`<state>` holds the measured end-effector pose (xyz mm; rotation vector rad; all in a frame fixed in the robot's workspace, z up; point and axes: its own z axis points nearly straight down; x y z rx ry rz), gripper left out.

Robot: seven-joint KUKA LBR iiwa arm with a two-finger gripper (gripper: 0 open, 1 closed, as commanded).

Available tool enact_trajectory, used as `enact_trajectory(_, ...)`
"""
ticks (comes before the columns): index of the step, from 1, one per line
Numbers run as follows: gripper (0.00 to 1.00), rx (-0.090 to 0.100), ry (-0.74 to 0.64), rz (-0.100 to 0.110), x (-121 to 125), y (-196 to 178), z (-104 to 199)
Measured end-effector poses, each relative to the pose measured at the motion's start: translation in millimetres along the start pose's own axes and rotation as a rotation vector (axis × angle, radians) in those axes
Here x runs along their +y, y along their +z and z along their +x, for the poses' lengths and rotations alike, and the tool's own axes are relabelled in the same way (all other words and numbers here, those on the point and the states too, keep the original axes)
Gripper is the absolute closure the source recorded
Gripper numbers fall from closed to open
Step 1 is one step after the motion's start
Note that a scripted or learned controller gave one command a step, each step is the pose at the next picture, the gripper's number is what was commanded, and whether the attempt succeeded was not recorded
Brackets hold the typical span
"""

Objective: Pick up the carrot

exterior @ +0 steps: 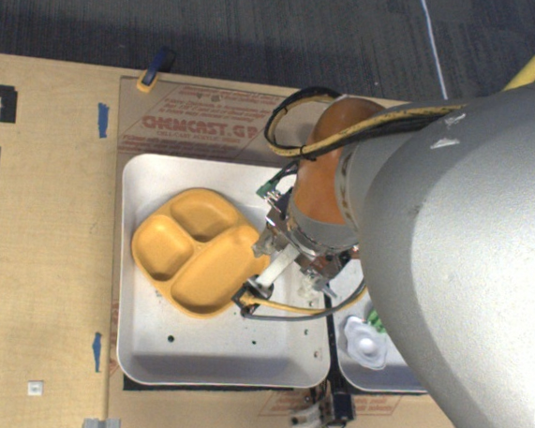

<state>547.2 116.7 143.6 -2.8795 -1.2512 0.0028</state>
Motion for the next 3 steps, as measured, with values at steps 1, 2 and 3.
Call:
enact_trajectory(1,0.00,0.003,0.004,-0.002,-47,57,17)
enact_trajectory(2,0.00,0.009,0.203,-0.005,-98,57,9)
enact_trajectory(3,1.00,0.027,0.202,-0.011,-97,43,15)
